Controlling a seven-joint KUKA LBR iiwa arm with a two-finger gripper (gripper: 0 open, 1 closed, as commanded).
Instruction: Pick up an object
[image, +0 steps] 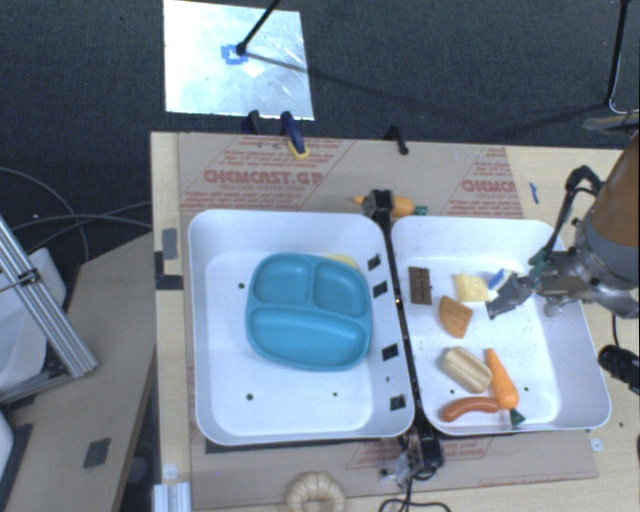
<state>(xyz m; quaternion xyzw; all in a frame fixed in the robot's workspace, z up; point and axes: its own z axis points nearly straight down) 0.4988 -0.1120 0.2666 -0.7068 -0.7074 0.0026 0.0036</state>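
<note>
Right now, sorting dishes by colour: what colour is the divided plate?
Blue plate, in the camera view.

The grey arm (612, 215) reaches in from the right, its orange band above the wrist, which leans down and leftward. The gripper (508, 297) hangs at its low end, its dark tip pointing left.
</note>
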